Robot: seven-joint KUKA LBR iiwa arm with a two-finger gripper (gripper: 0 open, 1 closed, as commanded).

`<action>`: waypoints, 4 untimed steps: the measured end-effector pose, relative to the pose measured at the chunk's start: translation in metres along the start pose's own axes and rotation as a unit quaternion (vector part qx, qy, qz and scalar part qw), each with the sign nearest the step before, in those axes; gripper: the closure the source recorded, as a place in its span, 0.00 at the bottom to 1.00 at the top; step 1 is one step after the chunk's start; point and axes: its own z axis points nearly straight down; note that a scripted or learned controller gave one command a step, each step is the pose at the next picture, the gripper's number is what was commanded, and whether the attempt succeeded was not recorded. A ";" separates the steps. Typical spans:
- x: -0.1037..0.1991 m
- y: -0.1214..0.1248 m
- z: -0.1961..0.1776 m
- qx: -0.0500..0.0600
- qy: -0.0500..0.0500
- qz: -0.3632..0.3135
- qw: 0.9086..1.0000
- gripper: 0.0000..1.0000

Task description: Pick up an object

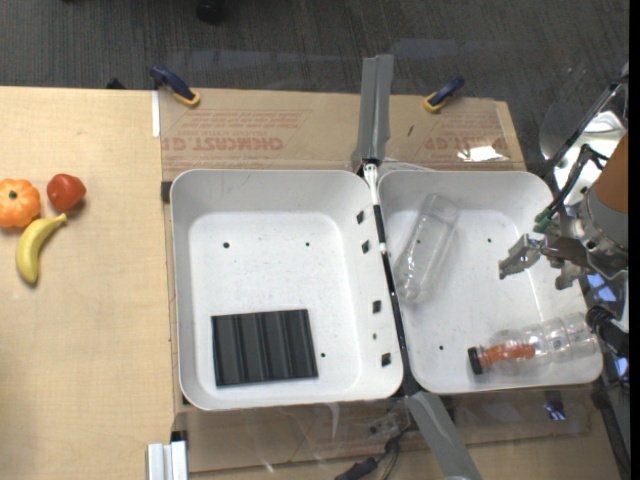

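I read the jaws (520, 258) as spread, with nothing between them, poised over the right side of the right bin (480, 378). Two candidates lie in that bin: a clear bottle (424, 245) on its side near the left wall, and a second clear bottle with a dark cap and an orange-red band (525, 350) along the front wall, close below the jaws.

Procedure as I judge it:
1. Select the front bottle; it is the nearer target.
2. Align the jaws across the bottle's short axis, not along its length.
3. Centre on the body, clear of the bin wall, since a smooth clear cylinder may roll or slip.
4. Descend fully before closing.

The left bin (190, 268) holds a dark ribbed slab (264, 346).

Legible writing: the cardboard (230, 133) under the bins carries red print, inverted in this view; I read it as "CHEMCRZT", uncertainly.
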 end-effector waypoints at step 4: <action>0.011 -0.034 0.105 0.001 0.001 -0.063 0.998 0.00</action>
